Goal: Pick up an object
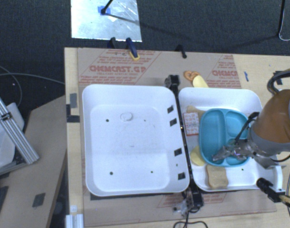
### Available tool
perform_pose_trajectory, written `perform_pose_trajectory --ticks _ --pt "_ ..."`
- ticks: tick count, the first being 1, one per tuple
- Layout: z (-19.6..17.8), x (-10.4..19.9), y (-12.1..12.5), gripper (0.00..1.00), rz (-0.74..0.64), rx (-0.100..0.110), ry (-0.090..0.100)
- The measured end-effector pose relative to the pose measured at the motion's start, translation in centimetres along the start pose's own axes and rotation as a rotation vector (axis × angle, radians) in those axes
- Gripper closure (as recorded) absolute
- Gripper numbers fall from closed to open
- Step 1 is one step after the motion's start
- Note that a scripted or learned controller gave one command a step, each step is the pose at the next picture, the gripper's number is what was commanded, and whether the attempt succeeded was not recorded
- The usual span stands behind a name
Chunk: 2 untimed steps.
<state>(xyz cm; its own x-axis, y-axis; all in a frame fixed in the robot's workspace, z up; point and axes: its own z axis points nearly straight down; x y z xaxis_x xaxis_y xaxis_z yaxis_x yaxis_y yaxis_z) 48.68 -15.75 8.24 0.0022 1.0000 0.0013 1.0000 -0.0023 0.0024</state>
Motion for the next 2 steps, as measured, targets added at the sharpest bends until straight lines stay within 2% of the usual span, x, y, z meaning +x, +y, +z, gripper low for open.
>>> perform_pose_trajectory --ticks 1,2 --pt "-1.6 0.0 0.4 1.0 -0.003 -0.009 -0.003" --pt "-10.5 10.3 2.6 1.0 -0.005 -0.004 -0.006"
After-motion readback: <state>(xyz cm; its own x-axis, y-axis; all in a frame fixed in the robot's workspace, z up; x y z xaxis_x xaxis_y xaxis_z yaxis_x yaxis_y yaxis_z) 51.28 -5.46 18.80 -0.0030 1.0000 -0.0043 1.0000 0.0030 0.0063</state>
